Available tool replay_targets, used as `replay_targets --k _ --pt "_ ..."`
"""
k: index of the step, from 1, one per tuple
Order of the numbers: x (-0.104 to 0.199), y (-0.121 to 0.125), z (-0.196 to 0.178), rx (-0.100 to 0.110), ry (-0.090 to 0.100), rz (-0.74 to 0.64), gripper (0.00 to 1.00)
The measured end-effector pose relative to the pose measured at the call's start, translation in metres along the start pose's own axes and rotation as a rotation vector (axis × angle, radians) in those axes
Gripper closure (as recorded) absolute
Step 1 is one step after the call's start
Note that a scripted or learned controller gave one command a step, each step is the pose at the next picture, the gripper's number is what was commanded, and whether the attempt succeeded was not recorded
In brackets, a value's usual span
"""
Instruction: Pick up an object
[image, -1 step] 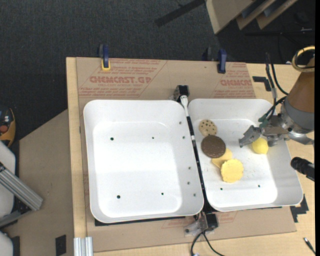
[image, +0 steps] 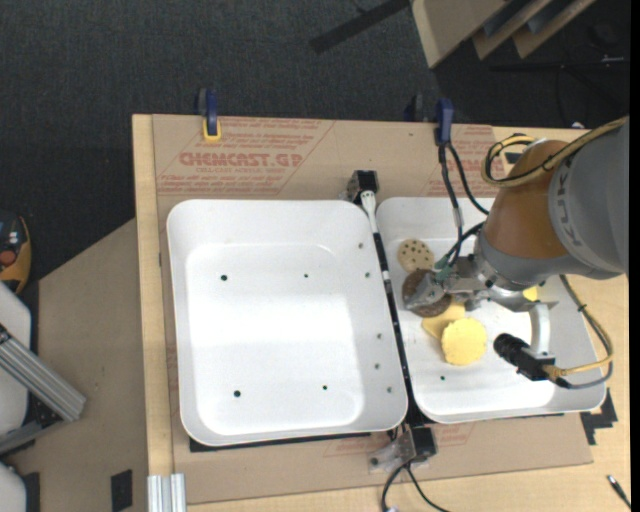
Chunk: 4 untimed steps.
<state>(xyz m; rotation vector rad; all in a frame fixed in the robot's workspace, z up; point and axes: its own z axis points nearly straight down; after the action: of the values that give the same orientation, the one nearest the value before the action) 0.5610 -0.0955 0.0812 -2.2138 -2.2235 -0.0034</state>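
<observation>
In the right bin (image: 500, 400) lie a tan dotted cookie-like disc (image: 413, 251), a brown-grey lump (image: 423, 291), a round yellow object (image: 464, 343) and a small yellow piece (image: 438, 322) beside it. My gripper (image: 447, 281) reaches down from the grey arm with its orange band (image: 522, 218). It sits right against the brown-grey lump, just above the yellow objects. The wrist body hides the gripper's tips and part of the lump.
The left bin (image: 200, 230) lies alongside, parted from the right one by a shared rim (image: 385, 300). A black cable connector (image: 518, 356) sticks out near the yellow object. Clamps (image: 210, 112) and cables (image: 450, 170) line the bench's far edge.
</observation>
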Motion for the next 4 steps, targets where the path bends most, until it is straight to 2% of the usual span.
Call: replay_targets --k 1,2,3,4 --pt "-0.021 -0.029 -0.004 0.002 -0.003 0.006 0.00" --pt "-0.020 -0.027 -0.014 -0.001 -0.005 0.006 1.00" --pt "-0.020 -0.028 -0.013 0.000 -0.004 0.006 0.00" --pt "-0.003 -0.005 -0.003 -0.003 -0.005 0.002 0.00"
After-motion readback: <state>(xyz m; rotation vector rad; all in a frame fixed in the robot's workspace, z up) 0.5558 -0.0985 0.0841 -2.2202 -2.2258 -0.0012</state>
